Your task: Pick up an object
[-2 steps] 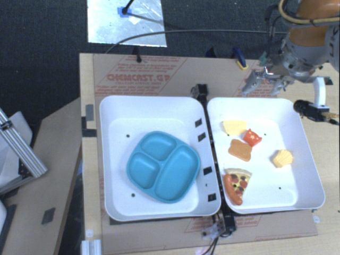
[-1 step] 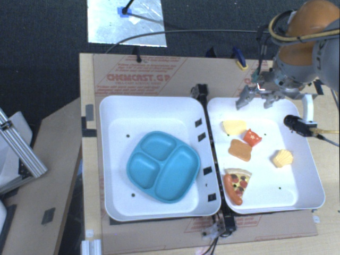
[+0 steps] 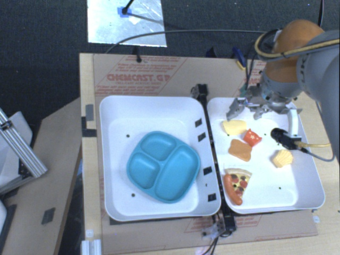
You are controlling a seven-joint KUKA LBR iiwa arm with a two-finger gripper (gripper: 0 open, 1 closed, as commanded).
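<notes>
My gripper hangs over the back of the right bin, open, with nothing between its fingers. Just below it lies a pale yellow cheese-like piece. A small red piece sits to that piece's right, and an orange-brown piece lies in front of both. Further right rests a yellow ridged piece. A toy pizza slice lies near the bin's front left corner.
The left bin holds a blue divided plate. A black divider with clips runs between the two bins. The grey arm with its orange band reaches in from the upper right.
</notes>
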